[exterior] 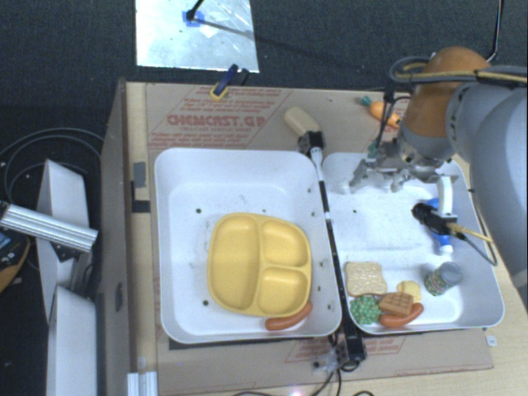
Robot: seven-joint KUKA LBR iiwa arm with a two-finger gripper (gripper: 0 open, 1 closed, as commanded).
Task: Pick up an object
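While the grey arm reaches in from the right of the frame, its gripper (381,174) hangs over the bare upper part of the right bin (487,304), holding nothing; whether it is spread or pressed together I cannot tell. Likely targets, toast (365,277) and a small can (444,277), sit near the lower right.

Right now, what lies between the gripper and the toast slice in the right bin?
In the camera view, only bare white bin floor lies between the gripper and the toast slice.
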